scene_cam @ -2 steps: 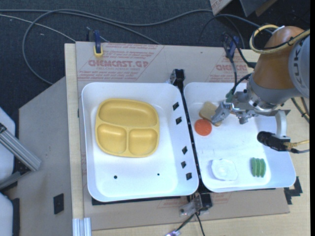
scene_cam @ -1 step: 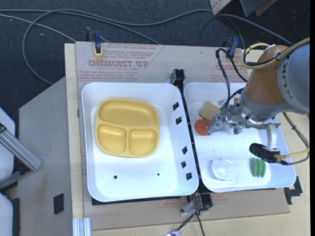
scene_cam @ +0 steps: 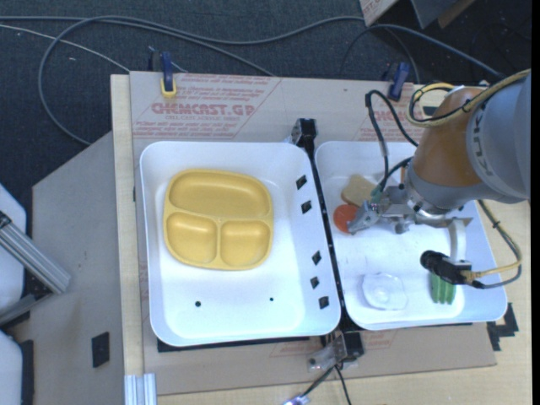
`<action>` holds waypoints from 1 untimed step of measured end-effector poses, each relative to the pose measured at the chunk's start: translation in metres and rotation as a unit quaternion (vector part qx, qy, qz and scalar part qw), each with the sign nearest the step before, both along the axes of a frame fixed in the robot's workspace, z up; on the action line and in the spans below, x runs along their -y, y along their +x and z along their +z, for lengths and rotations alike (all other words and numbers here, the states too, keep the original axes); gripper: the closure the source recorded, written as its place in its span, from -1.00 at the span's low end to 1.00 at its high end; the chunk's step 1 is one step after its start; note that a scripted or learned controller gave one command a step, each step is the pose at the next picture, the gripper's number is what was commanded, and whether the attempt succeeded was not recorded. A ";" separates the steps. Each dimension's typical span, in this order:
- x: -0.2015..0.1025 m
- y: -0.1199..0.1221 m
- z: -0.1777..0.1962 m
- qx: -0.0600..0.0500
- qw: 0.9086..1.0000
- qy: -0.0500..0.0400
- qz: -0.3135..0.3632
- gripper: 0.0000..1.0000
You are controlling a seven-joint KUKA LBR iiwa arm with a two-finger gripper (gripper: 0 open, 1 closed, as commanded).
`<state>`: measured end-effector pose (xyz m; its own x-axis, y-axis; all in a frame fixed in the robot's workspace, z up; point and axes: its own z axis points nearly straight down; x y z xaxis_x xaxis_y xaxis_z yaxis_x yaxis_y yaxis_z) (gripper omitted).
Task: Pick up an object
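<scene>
In the right bin (scene_cam: 472, 310) lie a tan wedge-shaped object (scene_cam: 358, 189), a small red-orange round object (scene_cam: 343, 218), a clear round lid (scene_cam: 384, 291) and a green object (scene_cam: 440, 290). The grey arm with its orange band reaches in from the right and hangs low over this bin. My gripper (scene_cam: 368, 216) sits just right of the red-orange object and below the tan wedge, very near both. Whether it touches either cannot be made out.
The left bin (scene_cam: 160, 226) holds a yellow three-compartment plate (scene_cam: 219, 218). A black divider with clips (scene_cam: 316, 226) runs between the bins. Black and yellow cables loop beside the arm, and a black connector (scene_cam: 439, 264) hangs over the green object.
</scene>
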<state>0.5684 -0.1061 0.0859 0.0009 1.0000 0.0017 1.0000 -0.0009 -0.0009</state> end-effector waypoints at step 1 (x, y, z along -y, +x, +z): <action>-0.001 0.002 0.013 0.003 1.000 0.000 0.000 1.00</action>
<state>0.5705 -0.1054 0.0991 0.0003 1.0000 0.0025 1.0000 -0.0003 0.0052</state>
